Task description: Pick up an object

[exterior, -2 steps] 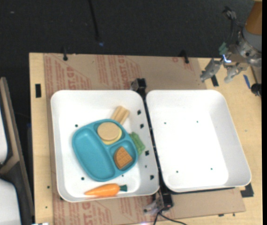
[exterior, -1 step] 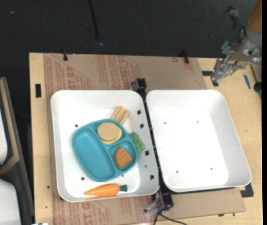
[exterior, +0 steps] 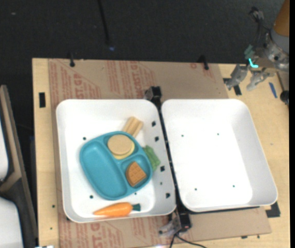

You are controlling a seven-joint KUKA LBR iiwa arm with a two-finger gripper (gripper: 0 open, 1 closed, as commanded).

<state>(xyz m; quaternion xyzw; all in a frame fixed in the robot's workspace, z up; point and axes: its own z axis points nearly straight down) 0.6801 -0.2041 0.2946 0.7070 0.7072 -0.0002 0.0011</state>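
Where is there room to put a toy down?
The right shallow white bin has bare floor from wall to wall. The left white bin is crowded: a blue divided plastic tray fills its middle, an orange toy carrot lies along the near wall.

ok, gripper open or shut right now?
Open. The gripper sits past the right bin's far corner, its two fingers spread apart with nothing between them.
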